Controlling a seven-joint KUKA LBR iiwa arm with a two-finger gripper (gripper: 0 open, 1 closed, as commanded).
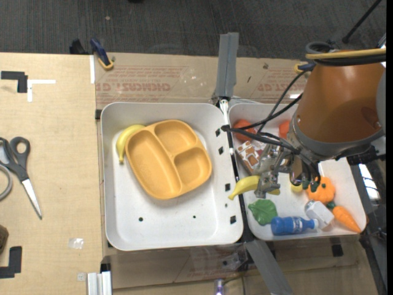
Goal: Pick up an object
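**End effector low over the banana in the right bin**

A small yellow banana (244,186) lies at the left edge of the right bin (362,223), its tip reaching toward the divider between the two bins. The end effector (268,183) hangs right at the banana's inner end, touching it or just above it; whether it is spread or pressed together I cannot tell, since cables and the wrist clutter that spot. Nothing is visibly pinched.

Close around sit a green toy (263,211), a blue bottle (293,225), a carrot (347,219), an orange pumpkin-like toy (322,190) and a brown printed packet (251,155). The left bin (163,232) holds a yellow divided plate (167,158) with a second banana (126,140) tucked against its upper left rim. Scissors (21,171) lie on the tabletop (49,121) at far left.

By my reading this is the approach or grasp step, with the lift not yet made. The next move calls for a firm closure across the banana's narrow body, then a straight rise clear of the green toy just beside it.
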